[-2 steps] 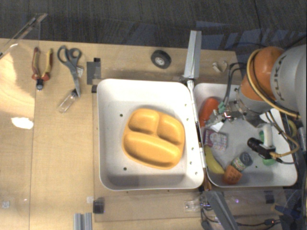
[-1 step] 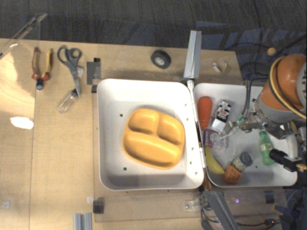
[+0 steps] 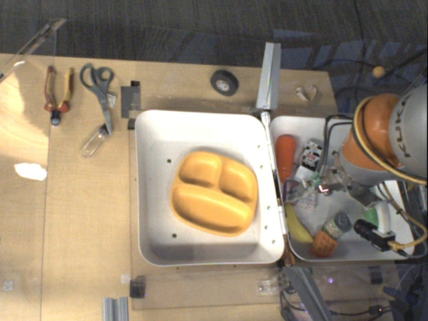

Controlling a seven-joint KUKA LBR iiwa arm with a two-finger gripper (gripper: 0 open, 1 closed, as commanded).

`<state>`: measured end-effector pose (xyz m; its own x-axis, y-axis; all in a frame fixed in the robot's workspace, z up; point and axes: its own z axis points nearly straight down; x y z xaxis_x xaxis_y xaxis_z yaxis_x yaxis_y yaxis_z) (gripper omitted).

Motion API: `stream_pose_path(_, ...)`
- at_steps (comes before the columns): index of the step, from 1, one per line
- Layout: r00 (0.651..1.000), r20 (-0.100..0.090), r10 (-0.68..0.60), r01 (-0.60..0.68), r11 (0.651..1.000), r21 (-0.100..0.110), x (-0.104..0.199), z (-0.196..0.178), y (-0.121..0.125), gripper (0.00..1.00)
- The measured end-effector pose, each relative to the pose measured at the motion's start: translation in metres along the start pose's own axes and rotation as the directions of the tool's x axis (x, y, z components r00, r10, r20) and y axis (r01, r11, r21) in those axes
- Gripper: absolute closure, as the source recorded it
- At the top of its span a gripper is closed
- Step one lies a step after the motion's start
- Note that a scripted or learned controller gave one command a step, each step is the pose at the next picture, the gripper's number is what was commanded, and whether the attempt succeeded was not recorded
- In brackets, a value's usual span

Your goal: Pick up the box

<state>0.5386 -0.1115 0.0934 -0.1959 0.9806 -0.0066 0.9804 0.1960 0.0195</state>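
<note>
Box (image 3: pixel 309 156): a small printed carton is seen in the right bin (image 3: pixel 401 249), just left of the jaws (image 3: pixel 326 187), apparently not lifted.
Jaws: lowered among clutter; their opening cannot be told.
Progress: the grasp is judged pending.

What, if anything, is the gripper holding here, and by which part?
Cannot be told: the gripper sits low among clutter in the right bin, its tips hidden.

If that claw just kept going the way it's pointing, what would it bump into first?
Probably the small box in the right bin, just ahead of the gripper toward the left; depth is hard to judge from above.
</note>
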Motion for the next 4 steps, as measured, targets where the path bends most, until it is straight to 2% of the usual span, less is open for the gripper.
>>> stream_pose_path(1, 1.000, 0.004, -0.002, 0.003, 1.000, -0.014, 0.000, -0.013, 0.005, 1.00)
stream_pose_path(2, 1.000, 0.006, -0.002, 0.002, 1.000, -0.015, -0.001, -0.014, 0.005, 0.00)
stream_pose_path(3, 0.999, -0.006, -0.044, 0.044, 0.999, 0.014, 0.003, -0.034, -0.028, 0.00)
stream_pose_path(4, 1.000, -0.001, -0.016, 0.016, 1.000, 0.004, -0.003, 0.005, 0.039, 0.00)
